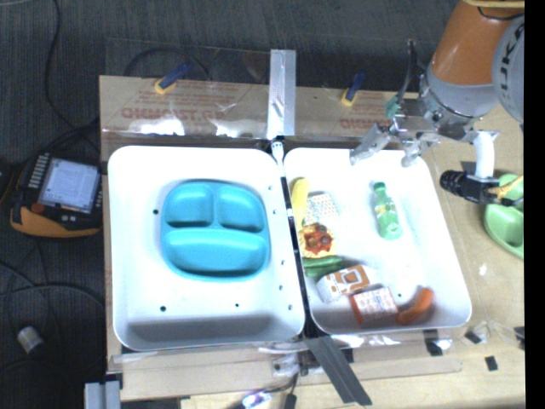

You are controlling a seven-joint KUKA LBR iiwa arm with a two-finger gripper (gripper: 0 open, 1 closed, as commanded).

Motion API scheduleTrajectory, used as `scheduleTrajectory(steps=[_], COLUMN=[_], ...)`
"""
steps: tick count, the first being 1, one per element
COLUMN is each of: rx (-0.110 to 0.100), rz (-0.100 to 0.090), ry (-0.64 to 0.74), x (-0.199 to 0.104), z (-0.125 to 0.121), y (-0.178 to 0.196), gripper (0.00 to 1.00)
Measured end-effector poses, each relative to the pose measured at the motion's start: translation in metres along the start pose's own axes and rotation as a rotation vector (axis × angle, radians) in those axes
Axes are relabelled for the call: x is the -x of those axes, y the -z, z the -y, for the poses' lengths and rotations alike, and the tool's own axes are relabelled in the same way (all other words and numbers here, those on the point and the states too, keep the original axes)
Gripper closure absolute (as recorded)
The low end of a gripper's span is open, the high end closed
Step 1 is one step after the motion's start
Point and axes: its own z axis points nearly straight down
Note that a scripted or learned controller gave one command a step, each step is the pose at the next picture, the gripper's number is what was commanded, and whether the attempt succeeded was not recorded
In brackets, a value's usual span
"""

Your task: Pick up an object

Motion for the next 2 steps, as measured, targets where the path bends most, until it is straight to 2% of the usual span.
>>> scheduleTrajectory(steps=[1, 2], rx=[-0.001, 0.002], rz=[0.002, -0.001], ry=[-0.04, -0.091], x=[0.054, 0.078], z=[0.021, 0.008], y=[-0.071, -0.185], gripper=[0.0, 0.0])
